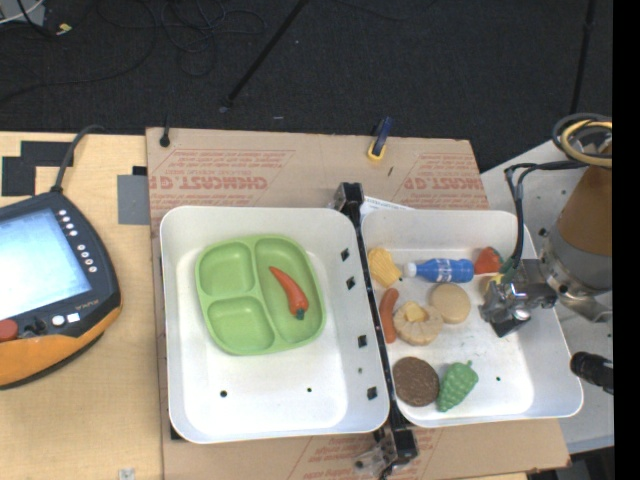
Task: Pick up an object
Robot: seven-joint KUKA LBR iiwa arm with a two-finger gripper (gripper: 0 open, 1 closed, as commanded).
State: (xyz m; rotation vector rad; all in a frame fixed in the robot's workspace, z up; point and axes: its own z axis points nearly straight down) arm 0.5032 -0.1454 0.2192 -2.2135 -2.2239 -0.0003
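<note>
The right bin (500,393) holds several toy foods: a blue bottle (443,269), a yellow piece (383,266), a sausage (388,313), a round bun (451,303), a cheese-topped cracker (416,323), a brown cookie (415,380), green grapes (457,385) and a red piece (488,260). My gripper (506,308) hangs over the right side of that bin, just right of the bun, and I see nothing held in it. In the left bin (260,398) a green divided plate (258,295) carries a red chili pepper (290,290) in its right compartment.
A tablet-like pendant with an orange base (45,283) lies on the bench at far left. A black divider clip (365,308) joins the two bins. Cardboard (300,173) lies beneath them, with a blue-yellow clamp (379,140) at its back edge.
</note>
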